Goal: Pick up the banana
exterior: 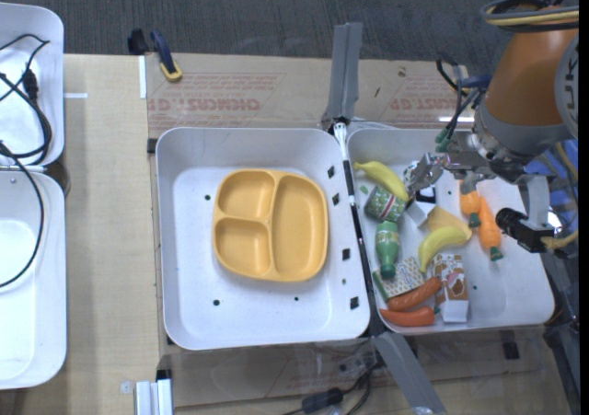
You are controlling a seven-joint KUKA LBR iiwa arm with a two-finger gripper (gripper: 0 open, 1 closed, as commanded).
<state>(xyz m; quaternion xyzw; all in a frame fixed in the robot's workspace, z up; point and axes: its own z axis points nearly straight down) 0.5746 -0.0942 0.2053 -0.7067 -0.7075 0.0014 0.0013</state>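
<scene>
Hovering near the banana, the tool; I cannot tell its state, perhaps empty.

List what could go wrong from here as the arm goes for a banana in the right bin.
1. Two bananas: one near the bin's top left, one mid-bin. The tool hangs between them, so it may settle on neither cleanly.
2. The upper banana lies against a green can; the can could be nudged or caught instead.
3. The right bin is crowded, with a green bottle and a carrot nearby.
</scene>
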